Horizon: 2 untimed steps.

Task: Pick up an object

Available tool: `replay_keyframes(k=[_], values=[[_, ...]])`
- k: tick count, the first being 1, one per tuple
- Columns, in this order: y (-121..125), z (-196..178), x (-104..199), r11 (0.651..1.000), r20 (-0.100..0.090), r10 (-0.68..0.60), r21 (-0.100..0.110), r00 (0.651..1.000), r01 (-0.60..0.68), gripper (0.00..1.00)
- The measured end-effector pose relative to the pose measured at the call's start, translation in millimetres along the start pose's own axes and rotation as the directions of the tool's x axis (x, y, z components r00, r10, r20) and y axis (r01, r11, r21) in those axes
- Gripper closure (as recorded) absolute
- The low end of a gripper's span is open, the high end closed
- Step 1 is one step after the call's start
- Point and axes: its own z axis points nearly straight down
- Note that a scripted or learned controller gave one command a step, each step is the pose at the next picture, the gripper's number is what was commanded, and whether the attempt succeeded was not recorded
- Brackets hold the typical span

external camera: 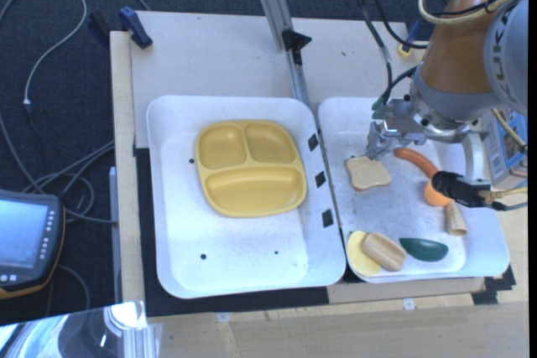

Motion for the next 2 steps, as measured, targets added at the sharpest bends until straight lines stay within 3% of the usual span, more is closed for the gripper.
replay_keyframes(k=[2], values=[[67.2,10.9,87.6,1.0,0.0,0.001,-0.002,1.0,-0.001,1.0]])
